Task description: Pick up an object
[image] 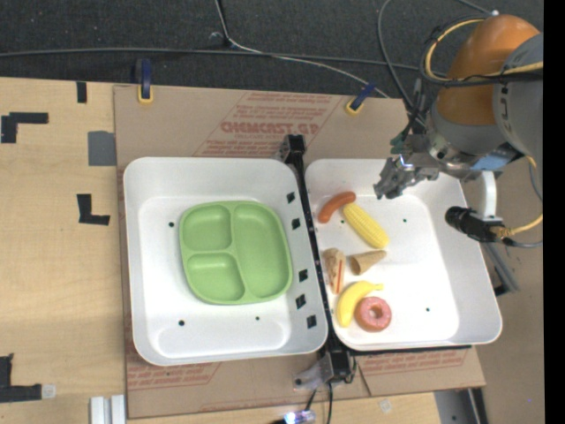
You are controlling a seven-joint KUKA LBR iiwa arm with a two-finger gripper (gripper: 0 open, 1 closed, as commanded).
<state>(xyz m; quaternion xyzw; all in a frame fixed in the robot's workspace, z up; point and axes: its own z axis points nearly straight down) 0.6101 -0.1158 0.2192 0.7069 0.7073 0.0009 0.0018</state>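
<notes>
Gripper (389, 186) above right bin (459, 263), near corn (365, 224).

Grey arm (494, 104), orange band, dark hand (389, 186)

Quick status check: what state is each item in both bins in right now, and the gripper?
Green plate: flat in left bin.
Hot dog: lying in right bin.
Corn: lying, untouched.
Ice cream cone: on its side.
Banana: lying, touching donut.
Gripper: above right bin, holding nothing.

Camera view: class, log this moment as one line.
gripper: above right bin, holding nothing | toy corn cob, sausage: lying nearby | green plate: left bin
</notes>
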